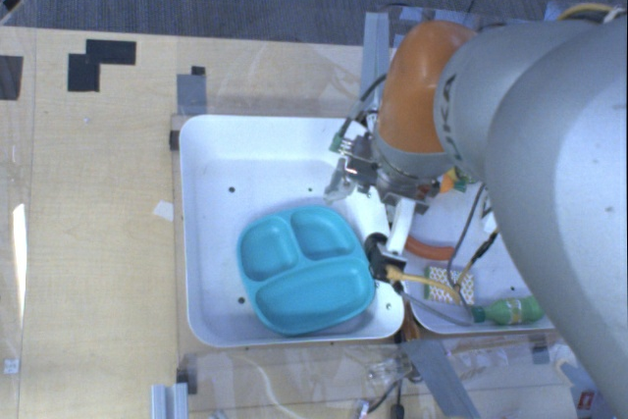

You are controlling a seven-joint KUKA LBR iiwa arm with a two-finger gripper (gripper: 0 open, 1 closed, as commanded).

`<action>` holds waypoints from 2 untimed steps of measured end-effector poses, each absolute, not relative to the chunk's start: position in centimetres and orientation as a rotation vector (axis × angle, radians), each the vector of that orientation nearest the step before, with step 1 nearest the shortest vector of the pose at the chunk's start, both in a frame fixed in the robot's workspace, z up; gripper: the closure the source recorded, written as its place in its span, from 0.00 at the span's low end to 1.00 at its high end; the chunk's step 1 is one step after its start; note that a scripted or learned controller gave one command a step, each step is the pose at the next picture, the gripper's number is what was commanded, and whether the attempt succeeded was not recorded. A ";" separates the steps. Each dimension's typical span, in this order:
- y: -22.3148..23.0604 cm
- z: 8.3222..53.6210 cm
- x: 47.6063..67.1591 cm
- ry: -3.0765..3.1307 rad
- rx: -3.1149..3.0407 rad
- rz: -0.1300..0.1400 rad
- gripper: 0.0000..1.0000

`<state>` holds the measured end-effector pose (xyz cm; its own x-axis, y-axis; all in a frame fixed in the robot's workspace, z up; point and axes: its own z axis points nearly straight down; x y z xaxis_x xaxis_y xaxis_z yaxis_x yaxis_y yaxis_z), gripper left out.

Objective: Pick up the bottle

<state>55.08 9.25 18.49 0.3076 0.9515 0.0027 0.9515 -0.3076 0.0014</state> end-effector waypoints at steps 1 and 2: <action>15.9 13.7 53.6 -1.678 -2.654 -0.001 0.00; 23.1 10.8 51.8 -1.451 -2.799 -0.048 0.00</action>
